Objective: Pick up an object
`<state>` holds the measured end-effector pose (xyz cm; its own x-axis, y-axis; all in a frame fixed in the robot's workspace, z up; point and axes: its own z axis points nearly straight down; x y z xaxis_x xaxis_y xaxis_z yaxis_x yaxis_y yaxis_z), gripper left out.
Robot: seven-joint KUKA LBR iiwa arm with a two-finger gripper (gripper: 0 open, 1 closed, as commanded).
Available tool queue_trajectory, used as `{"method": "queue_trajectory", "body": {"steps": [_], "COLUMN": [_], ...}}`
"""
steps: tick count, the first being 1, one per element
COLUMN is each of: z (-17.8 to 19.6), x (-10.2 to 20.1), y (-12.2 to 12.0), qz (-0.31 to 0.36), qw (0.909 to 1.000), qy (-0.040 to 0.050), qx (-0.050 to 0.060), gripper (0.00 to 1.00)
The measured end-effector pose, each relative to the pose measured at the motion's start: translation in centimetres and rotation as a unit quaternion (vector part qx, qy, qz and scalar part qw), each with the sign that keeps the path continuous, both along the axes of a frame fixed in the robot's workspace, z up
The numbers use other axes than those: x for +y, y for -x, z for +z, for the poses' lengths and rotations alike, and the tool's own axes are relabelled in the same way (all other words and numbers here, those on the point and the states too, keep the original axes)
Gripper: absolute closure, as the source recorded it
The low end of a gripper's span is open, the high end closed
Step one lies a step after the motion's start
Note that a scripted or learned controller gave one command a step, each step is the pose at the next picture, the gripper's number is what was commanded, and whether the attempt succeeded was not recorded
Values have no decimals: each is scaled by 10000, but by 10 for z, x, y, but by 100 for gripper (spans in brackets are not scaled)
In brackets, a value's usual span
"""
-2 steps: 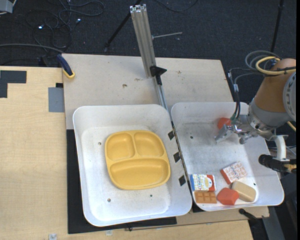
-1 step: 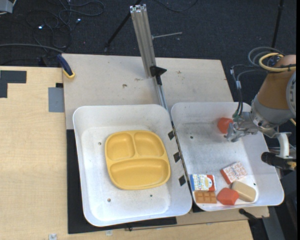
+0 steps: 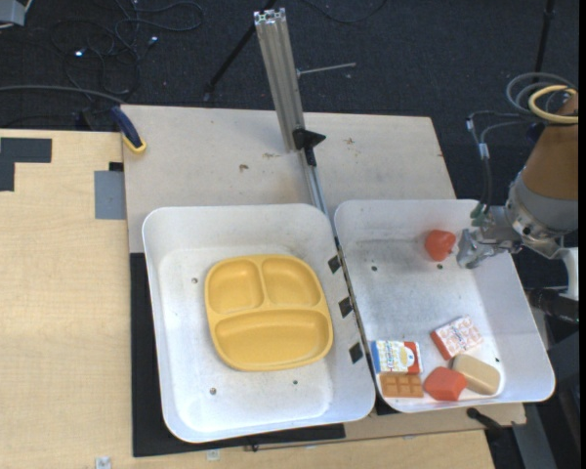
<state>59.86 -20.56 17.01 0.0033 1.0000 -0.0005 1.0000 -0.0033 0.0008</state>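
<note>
Tomato (image 3: 439,244), small, round and red, lies in the far part of the right bin (image 3: 391,301), on the bin floor. Just right of it sits the tool (image 3: 472,247), low over the bin; whether its tips are spread or pressed together I cannot tell, and nothing is seen pinched in it. The grey arm (image 3: 549,179) with its orange band comes in from the right. In the near right corner of the same bin lie a pink packet (image 3: 458,336), a tan block (image 3: 477,373), a red piece (image 3: 444,384), a waffle (image 3: 403,386) and a small carton (image 3: 397,356). The left bin (image 3: 176,379) holds a yellow divided plate (image 3: 268,311). Both bins rest on the worktop (image 3: 205,154).
</note>
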Motion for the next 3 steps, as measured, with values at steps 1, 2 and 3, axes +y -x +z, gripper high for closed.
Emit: {"method": "queue_trajectory", "body": {"steps": [1,2,3], "z": [46,88,73], "x": [-6,-5,49], "y": [6,7,15], "qz": [-1,21,39], "qw": [10000,10000,10000], "qy": [4,3,-16], "qx": [-5,-8,25], "gripper": [100,100,100]}}
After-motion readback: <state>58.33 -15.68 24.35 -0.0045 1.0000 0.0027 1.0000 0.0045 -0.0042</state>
